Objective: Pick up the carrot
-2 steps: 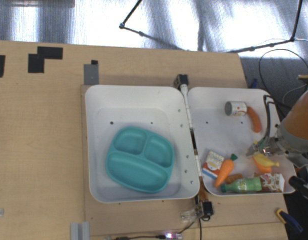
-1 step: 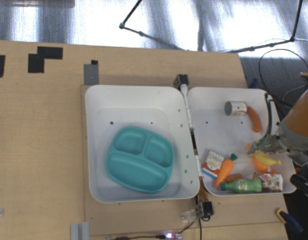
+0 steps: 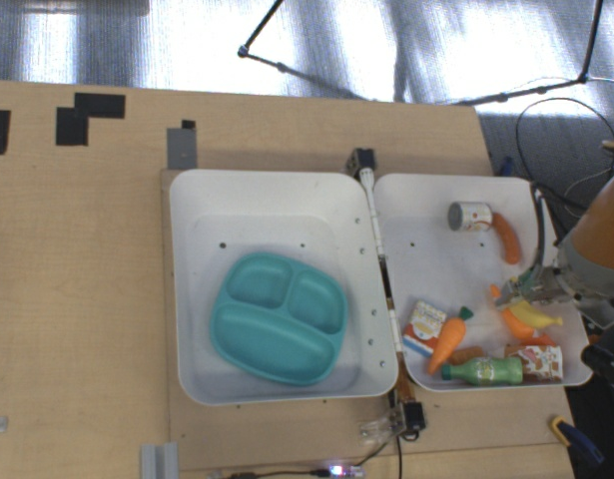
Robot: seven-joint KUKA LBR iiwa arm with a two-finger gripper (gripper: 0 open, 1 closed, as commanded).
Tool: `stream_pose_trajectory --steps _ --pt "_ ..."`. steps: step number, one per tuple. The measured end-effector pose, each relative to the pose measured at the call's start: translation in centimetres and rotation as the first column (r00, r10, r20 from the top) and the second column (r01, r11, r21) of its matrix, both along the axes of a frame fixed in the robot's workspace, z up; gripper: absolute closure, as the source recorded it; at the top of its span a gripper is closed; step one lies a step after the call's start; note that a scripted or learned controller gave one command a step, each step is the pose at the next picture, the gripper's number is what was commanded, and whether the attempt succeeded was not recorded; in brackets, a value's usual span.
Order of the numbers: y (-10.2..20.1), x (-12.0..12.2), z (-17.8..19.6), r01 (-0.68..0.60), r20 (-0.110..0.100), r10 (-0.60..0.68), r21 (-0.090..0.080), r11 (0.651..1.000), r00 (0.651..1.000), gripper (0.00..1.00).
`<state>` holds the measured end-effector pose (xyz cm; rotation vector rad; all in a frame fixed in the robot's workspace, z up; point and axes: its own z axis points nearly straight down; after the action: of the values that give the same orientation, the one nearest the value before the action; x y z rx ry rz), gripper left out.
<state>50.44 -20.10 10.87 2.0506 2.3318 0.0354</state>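
The carrot (image 3: 447, 341), orange with a green top, lies tilted in the lower middle of the right bin (image 3: 426, 213), between a small white carton (image 3: 422, 328) and a green bottle (image 3: 483, 370). My gripper (image 3: 522, 288) reaches in from the right edge of that bin, low over its right side, just above a yellow banana (image 3: 535, 315). It stands well to the right of the carrot and does not touch it.
The right bin also holds a small can (image 3: 469, 216), an orange-brown sausage (image 3: 507, 239), an orange piece (image 3: 515, 325) under the banana and a red packet (image 3: 541, 362). A teal divided plate (image 3: 278, 316) lies in the left bin (image 3: 202, 228).
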Motion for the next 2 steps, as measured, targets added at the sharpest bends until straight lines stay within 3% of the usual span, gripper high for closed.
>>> stream_pose_trajectory --steps 1,2 --pt "0.0 0.1 0.8 0.0 -0.001 0.0 0.0 1.0 1.0 1.0" --pt "-0.3 -0.3 -0.7 -0.185 -0.019 0.185 -0.003 0.983 0.983 1.0"
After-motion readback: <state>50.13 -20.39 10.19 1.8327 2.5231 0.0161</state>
